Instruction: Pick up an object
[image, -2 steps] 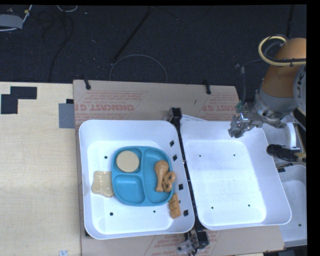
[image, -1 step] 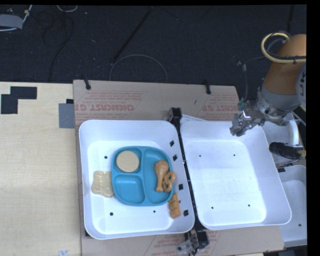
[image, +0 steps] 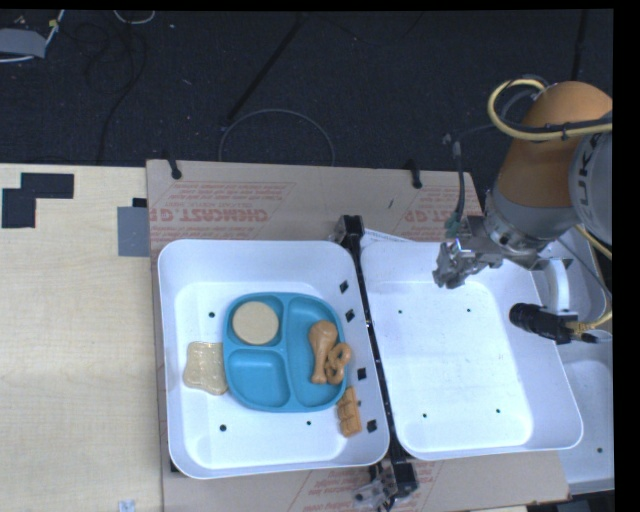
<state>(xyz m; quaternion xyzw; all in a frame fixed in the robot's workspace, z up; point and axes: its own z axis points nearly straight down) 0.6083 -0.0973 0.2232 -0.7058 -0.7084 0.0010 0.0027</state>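
Nearest the camera: the front rim of the left shallow white plastic bin (image: 260, 462), and just inside it a small tan, lumpy food piece (image: 349, 412) lying on the bin floor against the right wall, touching the corner of the blue three-compartment plastic tray (image: 270, 385). On the tray's right compartment, a tan pretzel-like twisted piece (image: 329, 352); in its upper left compartment, a pale round cracker-like disc (image: 254, 322). Left of the tray, touching its edge, a pale beige toast-shaped slab (image: 206, 367) on the bin floor. The right white bin (image: 470, 440) sits beside, floor bare. Farther back, the gripper (image: 455, 268) hangs over that right bin's far left part, near the divider, well apart from every object. It holds nothing and touches nothing visible; finger spread too small and dark to judge. Judgement: step in hand is the approach. Do it well by crossing to the left bin, choosing an item lying free, such as the slab, and descending centred over it.
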